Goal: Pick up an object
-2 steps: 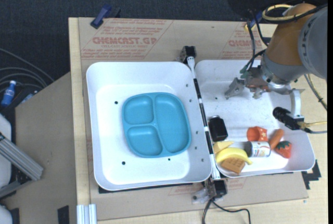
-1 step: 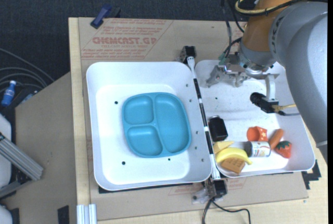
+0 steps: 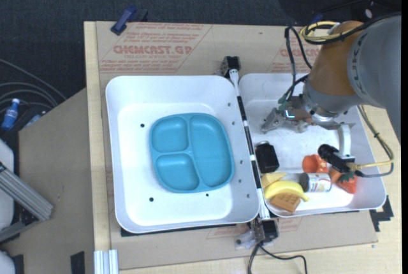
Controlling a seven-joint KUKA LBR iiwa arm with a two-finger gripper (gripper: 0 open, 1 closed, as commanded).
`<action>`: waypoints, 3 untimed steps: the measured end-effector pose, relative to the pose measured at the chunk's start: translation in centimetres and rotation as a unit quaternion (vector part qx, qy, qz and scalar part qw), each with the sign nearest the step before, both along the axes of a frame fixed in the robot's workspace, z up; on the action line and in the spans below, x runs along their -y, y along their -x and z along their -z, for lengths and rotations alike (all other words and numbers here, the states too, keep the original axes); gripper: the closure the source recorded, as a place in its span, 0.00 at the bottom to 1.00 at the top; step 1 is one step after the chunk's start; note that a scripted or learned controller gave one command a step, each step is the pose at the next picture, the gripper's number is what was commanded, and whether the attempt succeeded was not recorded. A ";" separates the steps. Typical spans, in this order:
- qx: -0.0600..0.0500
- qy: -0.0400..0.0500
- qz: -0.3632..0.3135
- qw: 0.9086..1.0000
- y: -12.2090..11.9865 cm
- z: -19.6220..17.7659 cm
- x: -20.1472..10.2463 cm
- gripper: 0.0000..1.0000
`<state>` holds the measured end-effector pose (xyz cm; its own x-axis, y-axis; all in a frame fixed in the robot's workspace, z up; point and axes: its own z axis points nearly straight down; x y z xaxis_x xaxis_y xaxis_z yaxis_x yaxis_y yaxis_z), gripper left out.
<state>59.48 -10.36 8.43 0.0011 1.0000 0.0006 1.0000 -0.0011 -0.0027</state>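
The arm [image 3: 344,69] is hanging its jaws over the right bin [image 3: 255,89] at its 11 o'clock corner, and I cannot tell their state. The likeliest target, the banana [image 3: 285,190], is lying at 7 o'clock in that bin, long axis running 3 to 9 o'clock, beside a black block [image 3: 266,155] and a small bottle [image 3: 317,183], all crowded along the bin's near side.

Left bin [image 3: 121,158]: blue divided plate [image 3: 190,151] at centre, bare floor around it. Right bin [image 3: 255,85]: objects crowd the near end; the arm [image 3: 347,65] overhangs the far end.
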 end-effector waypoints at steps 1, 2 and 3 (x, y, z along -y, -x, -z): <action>0.002 0.000 -0.001 1.000 -7.2 -0.1 -0.4 0.00; 0.000 0.000 0.000 1.000 -1.8 0.0 0.1 0.00; 0.002 0.000 -0.001 1.000 -4.9 -0.1 -0.8 0.00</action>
